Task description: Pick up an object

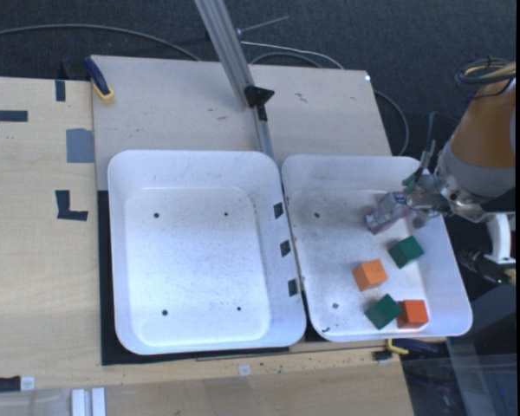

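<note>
Blocks: four small cubes lie in the right bin [329,173], all in its lower right part.
Green block, upper [406,251]: nearest the gripper, just below and right of it, apart from it.
Orange block, left [370,274]: below-left of the upper green block, close but not touching.
Green block, lower [383,311]: near the bin's front edge, touching or nearly touching the orange-red block [413,314] on its right.
Gripper [386,215]: low over the right bin's upper right area, above the blocks; blurred, greyish with a purplish tint. Nothing is seen between its parts; whether it is spread or pressed together cannot be told.
Arm [483,141]: enters from the right, orange band above grey wrist.
Left bin [126,176]: white, speckled with dark flecks, a few dark dots on the floor.
Worktop [35,232]: light wood with dark tape pieces at left; a pale board lies behind the bins.
Metal rail [225,37]: slants down to the gap between the bins.
Writing: none readable; small dark tabs on the bins' shared edge are too small to tell.
</note>
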Controlling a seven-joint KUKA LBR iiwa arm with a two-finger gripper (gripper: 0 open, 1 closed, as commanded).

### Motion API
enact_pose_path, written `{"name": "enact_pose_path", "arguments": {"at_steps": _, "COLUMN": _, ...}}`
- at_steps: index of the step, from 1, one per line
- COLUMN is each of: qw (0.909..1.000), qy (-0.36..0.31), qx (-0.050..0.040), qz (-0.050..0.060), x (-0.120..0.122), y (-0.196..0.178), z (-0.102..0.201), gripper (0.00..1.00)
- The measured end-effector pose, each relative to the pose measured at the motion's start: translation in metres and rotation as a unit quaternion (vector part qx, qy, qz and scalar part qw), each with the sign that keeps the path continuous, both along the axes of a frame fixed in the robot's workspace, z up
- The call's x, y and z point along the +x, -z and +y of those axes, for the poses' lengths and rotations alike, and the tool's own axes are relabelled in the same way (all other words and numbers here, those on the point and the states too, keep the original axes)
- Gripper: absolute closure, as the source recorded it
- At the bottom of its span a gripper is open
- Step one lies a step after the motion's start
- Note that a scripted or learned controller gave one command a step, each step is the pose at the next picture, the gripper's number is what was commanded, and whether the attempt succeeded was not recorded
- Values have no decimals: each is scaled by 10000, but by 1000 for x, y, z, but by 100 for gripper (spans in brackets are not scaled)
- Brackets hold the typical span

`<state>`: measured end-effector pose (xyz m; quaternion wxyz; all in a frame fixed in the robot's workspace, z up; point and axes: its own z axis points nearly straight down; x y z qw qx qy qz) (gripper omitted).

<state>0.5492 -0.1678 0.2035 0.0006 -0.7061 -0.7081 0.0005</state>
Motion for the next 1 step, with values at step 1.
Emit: {"name": "enact_pose_path", "arguments": {"at_steps": 1, "qw": 10000, "qy": 5, "qx": 4, "qz": 16, "x": -13, "y": 115, "z": 0, "gripper": 0}}
